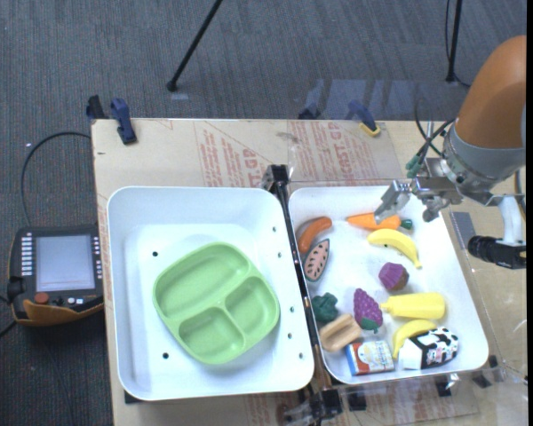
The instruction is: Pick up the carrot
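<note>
The carrot [373, 222], orange with a small green tip on its right end, lies at the back of the right bin [462, 282]. My gripper [412, 204] hangs over the bin's back right part, just above and to the right of the carrot. Its two fingers [392, 201] stand apart, so it is open, and nothing is between them. The grey wrist and orange band rise toward the upper right.
A banana [395, 242] lies right below the carrot, and a red sausage [313, 231] and a watermelon slice [317, 258] lie to its left. Grapes [367, 307], corn [415, 306] and a milk carton [431, 349] crowd the front. The left bin holds a green divided plate [216, 302].
</note>
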`<state>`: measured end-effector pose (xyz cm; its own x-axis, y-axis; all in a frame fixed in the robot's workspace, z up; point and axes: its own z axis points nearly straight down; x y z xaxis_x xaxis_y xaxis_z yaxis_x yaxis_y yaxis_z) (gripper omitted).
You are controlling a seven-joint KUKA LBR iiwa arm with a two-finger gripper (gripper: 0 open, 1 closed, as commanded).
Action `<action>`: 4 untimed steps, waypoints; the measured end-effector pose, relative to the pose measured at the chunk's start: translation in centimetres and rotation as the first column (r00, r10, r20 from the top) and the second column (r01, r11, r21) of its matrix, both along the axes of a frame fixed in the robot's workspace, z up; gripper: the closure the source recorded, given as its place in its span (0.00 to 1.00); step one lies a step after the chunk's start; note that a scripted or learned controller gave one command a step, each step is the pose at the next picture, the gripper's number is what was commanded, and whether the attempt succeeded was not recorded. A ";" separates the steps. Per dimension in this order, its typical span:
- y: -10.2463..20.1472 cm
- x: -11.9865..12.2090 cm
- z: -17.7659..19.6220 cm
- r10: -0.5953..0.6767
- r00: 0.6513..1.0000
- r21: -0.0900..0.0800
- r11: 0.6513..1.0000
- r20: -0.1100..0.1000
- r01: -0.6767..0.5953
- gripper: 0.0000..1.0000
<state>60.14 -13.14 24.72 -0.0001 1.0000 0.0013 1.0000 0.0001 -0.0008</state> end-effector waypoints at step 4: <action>-6.0 3.3 -15.0 -0.437 0.899 0.000 0.899 0.001 0.437 1.00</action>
